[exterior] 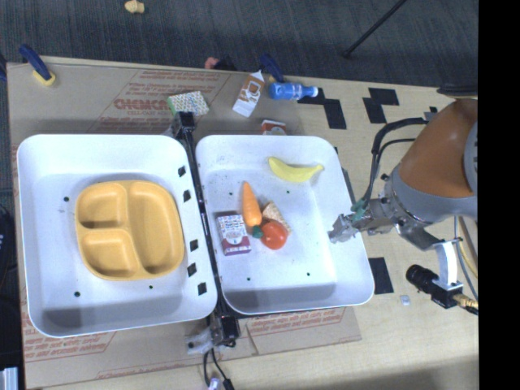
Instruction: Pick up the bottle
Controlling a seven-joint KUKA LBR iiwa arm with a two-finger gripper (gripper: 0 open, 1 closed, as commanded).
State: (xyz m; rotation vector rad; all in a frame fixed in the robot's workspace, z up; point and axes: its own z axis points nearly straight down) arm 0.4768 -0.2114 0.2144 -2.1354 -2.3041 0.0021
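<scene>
The bottle (288, 91) is small and blue with a pale cap. It lies on its side on the bench behind the right bin (325, 287), outside both bins. My gripper (344, 227) hangs low over the right rim of the right bin, well in front of the bottle and to its right. The grey arm with its orange band (439, 161) reaches in from the right. Nothing shows in the gripper.
In the right bin lie a banana (294, 169), a carrot (251, 205), a tomato (275, 235) and a red-and-white carton (232, 233). The left bin (41, 161) holds a yellow divided plate (130, 227). Beside the bottle lie a small carton (249, 94) and a green packet (188, 102).
</scene>
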